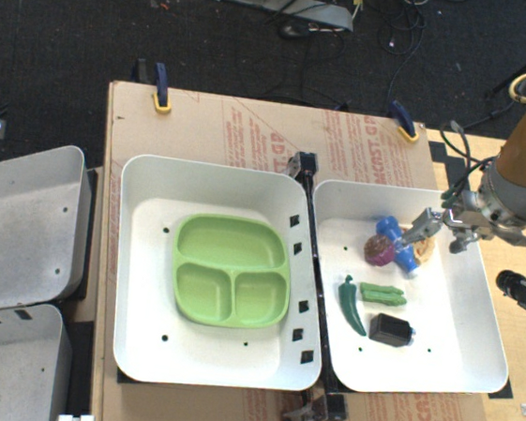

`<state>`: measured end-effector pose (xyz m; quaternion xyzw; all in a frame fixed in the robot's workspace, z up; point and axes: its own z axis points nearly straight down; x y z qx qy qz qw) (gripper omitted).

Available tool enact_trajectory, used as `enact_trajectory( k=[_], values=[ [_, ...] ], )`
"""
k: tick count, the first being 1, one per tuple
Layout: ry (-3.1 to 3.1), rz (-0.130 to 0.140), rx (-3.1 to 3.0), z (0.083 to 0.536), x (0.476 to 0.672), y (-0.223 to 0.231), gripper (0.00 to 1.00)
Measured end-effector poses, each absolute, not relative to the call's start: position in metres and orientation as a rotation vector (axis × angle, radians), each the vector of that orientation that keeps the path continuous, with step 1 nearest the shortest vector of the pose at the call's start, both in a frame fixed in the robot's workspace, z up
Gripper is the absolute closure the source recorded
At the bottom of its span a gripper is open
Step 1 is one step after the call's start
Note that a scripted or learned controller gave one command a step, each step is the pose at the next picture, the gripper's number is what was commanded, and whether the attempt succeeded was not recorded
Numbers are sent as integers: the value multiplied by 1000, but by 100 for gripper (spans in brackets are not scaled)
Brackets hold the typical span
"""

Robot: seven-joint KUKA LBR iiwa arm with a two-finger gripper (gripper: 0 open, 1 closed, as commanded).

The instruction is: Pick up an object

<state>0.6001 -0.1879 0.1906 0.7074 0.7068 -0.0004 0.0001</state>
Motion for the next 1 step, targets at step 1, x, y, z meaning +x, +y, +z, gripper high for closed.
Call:
enact_trajectory(
  k=[1],
  values=[
    [2221, -1, 2223, 142, 595, -180, 0]
  ],
)
